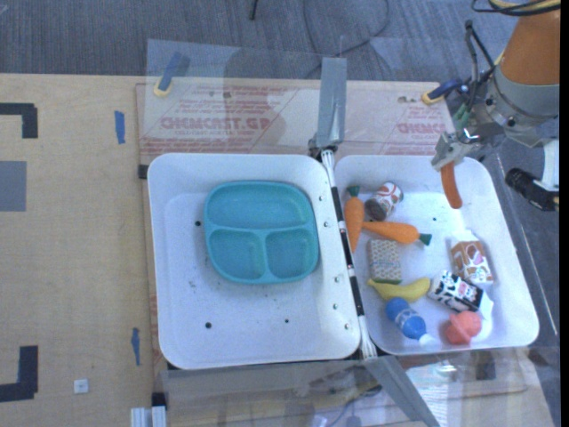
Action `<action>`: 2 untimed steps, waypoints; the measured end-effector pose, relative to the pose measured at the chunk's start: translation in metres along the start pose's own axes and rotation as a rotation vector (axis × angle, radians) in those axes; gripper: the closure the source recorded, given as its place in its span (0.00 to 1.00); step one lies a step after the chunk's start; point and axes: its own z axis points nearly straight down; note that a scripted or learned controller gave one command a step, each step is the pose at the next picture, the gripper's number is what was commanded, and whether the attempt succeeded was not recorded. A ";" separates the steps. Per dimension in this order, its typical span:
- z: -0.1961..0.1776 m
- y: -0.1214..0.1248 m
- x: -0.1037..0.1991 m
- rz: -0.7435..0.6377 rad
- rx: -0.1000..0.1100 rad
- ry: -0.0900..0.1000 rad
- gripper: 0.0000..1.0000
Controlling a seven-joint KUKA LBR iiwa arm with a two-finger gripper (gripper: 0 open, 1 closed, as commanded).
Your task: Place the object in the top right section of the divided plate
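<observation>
Robot lab: taped plywood bench [71, 238], white bins [169, 265], grey carpet [133, 7]

Grey carpet floor [133, 7] runs across the top, with a dark cable loop [347, 7] lying on it above the wooden bench [71, 238]. On the bench, black tape marks [22, 118] sit near its left edge, blue tape strips [119, 126] further in. A clear plastic sheet with red lettering [222, 118] lies along the bench's upper part. Even, soft light throughout.
</observation>
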 end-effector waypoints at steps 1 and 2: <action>0.006 -0.069 0.059 -0.217 0.001 0.003 1.00; 0.000 -0.035 0.137 -0.459 -0.004 0.000 1.00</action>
